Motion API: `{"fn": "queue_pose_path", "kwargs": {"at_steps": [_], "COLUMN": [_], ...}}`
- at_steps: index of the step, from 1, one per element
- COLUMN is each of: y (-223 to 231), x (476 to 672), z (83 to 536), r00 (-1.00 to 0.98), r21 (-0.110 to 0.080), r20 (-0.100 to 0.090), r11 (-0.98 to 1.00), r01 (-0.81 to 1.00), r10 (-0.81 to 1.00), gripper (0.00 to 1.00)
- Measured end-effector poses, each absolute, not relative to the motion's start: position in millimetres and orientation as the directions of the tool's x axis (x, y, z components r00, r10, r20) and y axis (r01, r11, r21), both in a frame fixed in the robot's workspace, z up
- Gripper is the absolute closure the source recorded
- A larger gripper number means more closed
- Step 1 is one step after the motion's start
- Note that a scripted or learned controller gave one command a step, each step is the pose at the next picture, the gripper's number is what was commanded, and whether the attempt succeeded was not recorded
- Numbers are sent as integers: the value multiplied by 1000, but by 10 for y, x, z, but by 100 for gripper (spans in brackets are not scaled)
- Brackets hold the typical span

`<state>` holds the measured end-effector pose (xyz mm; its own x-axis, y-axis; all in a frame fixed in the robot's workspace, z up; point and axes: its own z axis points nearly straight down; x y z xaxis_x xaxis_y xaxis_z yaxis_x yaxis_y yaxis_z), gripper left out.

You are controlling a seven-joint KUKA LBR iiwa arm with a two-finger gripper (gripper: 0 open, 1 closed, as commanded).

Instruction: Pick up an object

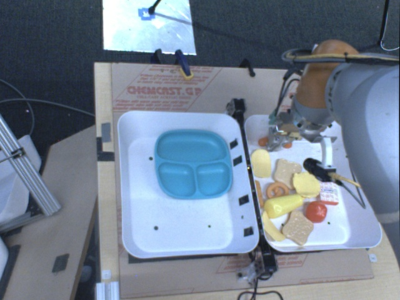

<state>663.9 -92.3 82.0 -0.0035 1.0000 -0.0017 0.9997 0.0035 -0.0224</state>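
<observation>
The right bin (359, 233) holds several toy foods. Among them are a pale yellow piece (260, 163), a cracker (287, 170), a yellow slice (306, 184), an orange ring (277, 189), a long yellow piece (284, 204), a red tomato (317, 211) and a toast slice (298, 227). My gripper (279, 136) hangs low at the bin's far left corner, right over a small red-orange item (275, 144) that it partly hides. Whether it touches that item is unclear.
The left bin (140, 230) holds a blue divided plate (192, 163). A black divider with clips (245, 167) runs between the bins. A small white-and-red packet (329, 194) lies near the right bin's right side. The grey arm (369, 124) covers that bin's far right part.
</observation>
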Motion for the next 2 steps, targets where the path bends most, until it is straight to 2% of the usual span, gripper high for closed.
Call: {"fn": "queue_pose_path", "kwargs": {"at_steps": [1,2], "y": [-1439,-1380], "x": [6645,6649], "z": [816,822], "r00": [3,-1], "r21": [-17,-16], "r20": [3,-1], "r11": [-3,1], "r01": [1000,1000], "r10": [1000,1000], "gripper": [100,100]}}
